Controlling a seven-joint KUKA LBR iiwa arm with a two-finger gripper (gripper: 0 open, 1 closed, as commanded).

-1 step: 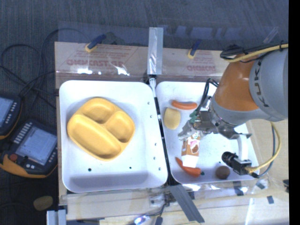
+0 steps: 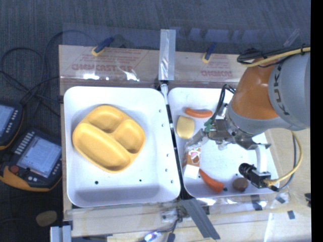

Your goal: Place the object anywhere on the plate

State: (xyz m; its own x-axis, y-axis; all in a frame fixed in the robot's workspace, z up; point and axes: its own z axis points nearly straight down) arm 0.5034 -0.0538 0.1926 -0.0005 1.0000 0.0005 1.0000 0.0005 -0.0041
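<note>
You see the hand (image 2: 199,144) low in the right bin (image 2: 222,94) among the small food pieces (image 2: 185,127), its grip state impossible to tell, while the yellow plate (image 2: 108,136) sits alone in the left bin (image 2: 75,185) with open room beyond the shared rims.

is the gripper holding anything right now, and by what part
It cannot be told. The gripper sits low in the right bin, over the small items near the pale yellow piece, but no item is visibly between its fingers.
</note>
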